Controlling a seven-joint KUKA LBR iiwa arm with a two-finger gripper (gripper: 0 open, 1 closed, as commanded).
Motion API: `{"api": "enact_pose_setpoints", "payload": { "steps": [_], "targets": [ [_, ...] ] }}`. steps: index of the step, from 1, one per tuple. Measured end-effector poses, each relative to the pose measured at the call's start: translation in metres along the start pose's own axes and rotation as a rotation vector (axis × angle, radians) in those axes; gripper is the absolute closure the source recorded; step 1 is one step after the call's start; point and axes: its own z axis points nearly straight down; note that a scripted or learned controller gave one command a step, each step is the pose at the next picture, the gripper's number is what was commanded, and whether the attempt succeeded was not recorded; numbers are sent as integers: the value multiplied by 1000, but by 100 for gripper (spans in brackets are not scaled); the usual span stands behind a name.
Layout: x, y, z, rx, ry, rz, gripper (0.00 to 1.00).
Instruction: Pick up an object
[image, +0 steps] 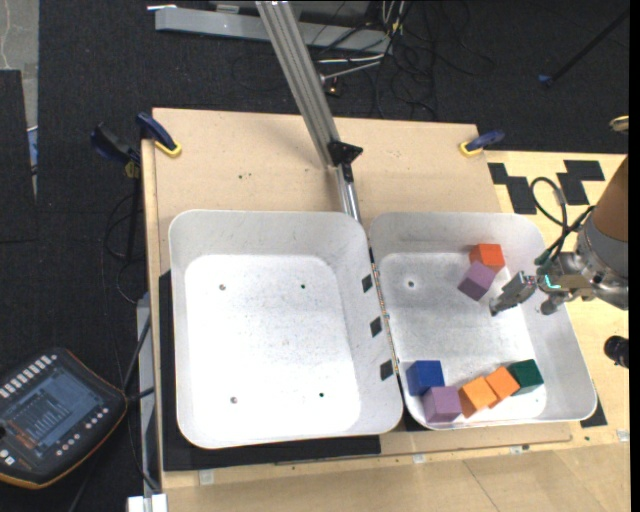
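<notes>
**Mia:** Where is the robot's gripper (515, 293)?

**Ben:** It is over the right bin (430, 255), close to the bin's right edge. Nothing sits between its fingers. The fingers look a little apart, I think, but they are small and dark, so I cannot tell for sure.

**Mia:** What can it pick up?

**Ben:** Lots of blocks! An orange block (488, 255) and a purple block (478, 281) touch each other near the far right corner of the right bin. The gripper is just beside that purple one.

**Mia:** And the others?

**Ben:** Along the near edge of the same bin there is a blue block (425, 376), another purple block (442, 403), another orange block (479, 392) and a green block (525, 376). They sit in a little row, close together. The left bin (265, 235) has no blocks that I can see.

**Mia:** So what step is it on?

**Ben:** I think it is just getting near a block. It has not grabbed anything yet.

**Mia:** What comes next?

**Ben:** My guess is it goes for the purple block by the far right corner. It needs to slide over the block, go down, and squeeze. The orange one is touching it, so a finger could bump that.
</notes>
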Motion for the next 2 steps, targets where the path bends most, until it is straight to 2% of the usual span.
{"api": "enact_pose_setpoints", "payload": {
  "steps": [1,2],
  "targets": [
    [0,1,-2,-4,-1,0,0],
    [-8,-1,57,1,0,3,0]
  ]
}}
